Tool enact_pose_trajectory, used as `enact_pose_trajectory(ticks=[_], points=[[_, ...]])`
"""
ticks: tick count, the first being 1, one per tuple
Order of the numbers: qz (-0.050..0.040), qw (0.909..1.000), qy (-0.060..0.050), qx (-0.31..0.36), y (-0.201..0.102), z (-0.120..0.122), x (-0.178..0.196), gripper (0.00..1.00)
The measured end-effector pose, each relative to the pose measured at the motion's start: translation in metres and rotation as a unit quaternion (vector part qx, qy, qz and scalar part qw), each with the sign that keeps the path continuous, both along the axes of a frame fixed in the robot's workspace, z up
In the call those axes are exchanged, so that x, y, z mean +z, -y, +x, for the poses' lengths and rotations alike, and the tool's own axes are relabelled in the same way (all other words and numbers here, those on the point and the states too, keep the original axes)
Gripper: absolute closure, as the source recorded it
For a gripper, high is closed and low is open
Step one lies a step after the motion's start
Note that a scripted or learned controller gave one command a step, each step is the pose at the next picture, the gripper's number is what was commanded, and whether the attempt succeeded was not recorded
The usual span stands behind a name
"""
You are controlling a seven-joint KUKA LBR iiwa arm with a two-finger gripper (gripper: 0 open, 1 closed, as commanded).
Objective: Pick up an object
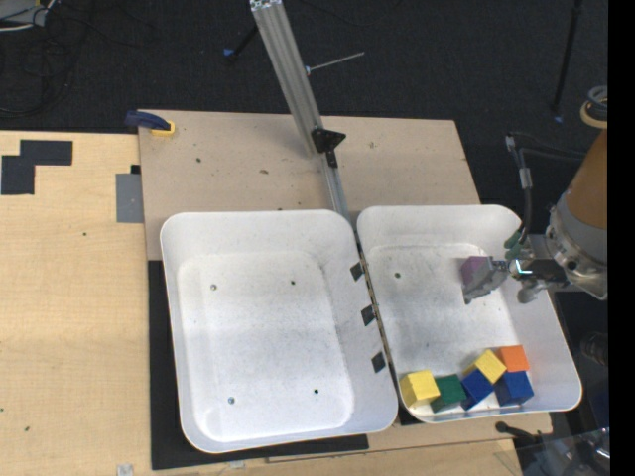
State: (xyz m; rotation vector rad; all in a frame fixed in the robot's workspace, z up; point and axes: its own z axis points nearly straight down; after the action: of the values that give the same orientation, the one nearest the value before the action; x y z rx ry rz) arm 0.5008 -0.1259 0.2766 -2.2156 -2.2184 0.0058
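The end effector [493,274] hung over the right bin [437,228], its fingers closed on a small purple block [475,267] lifted near the bin's right wall. Both bins were shallow, glossy white plastic with rounded corners; the left bin [198,241] sat beside it on the pale wooden surface [228,162]. Yellow, green, blue and orange cubes [476,380] clustered in the right bin's near corner.

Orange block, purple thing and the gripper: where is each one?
Orange block [513,356]: camera view, on its top face.
Purple thing [474,267]: camera view, on its upper side, in the right bin.
Gripper [488,282]: camera view, at its fingertips beside the purple thing.
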Motion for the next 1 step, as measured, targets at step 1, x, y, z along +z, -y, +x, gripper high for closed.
enact_pose_trajectory(ticks=[1], points=[[-0.0006, 1.0000, 0.002, -0.002, 0.0014, 0.0003, 0.0019, 0.00]])
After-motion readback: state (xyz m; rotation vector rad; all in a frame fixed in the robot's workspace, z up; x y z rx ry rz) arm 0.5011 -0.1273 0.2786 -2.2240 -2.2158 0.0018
